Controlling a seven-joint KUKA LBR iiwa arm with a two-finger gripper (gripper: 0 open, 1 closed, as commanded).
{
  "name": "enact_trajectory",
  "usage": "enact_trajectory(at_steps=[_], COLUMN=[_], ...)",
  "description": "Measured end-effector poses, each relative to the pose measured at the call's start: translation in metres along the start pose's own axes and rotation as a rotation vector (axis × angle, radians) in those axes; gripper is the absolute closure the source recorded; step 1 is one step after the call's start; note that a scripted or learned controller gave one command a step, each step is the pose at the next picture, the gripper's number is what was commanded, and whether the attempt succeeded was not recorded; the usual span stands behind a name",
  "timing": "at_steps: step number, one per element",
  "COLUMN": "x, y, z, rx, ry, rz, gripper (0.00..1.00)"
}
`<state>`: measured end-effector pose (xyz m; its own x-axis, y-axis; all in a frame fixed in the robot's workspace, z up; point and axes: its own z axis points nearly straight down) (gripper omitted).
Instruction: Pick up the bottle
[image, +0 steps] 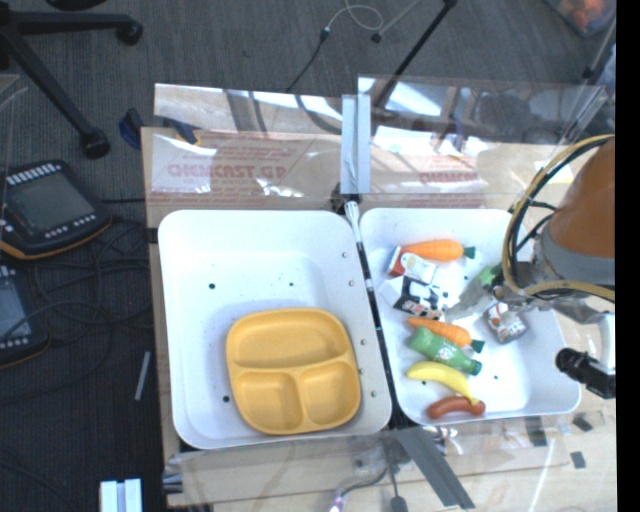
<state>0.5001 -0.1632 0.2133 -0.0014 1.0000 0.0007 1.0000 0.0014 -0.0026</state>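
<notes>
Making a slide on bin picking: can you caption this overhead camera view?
Arm over right bin of toy food, green bottle among it; yellow tray in left bin.

You've got a green bottle (441, 346), yellow banana (444, 377), two orange carrots (434, 249) — yellow tray (292, 368) in the white left bin (190, 300).

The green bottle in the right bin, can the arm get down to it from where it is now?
Probably yes. The green bottle lies on its side with nothing on top of it. A carrot and a banana lie close on either side, so the gripper may bump them.
</notes>
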Motion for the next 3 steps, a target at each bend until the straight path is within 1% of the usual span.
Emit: enact_trajectory(at_steps=[1, 2, 3], x=[-0.051, -0.04, -0.039], y=[0.015, 0.145, 0.145], z=[0.103, 0.126, 0.117], rx=[-0.033, 0.117, 0.117], ry=[0.002, 0.0, -0.006], rz=[0.094, 0.24, 0.24], gripper=[0.0, 0.0, 1.0])
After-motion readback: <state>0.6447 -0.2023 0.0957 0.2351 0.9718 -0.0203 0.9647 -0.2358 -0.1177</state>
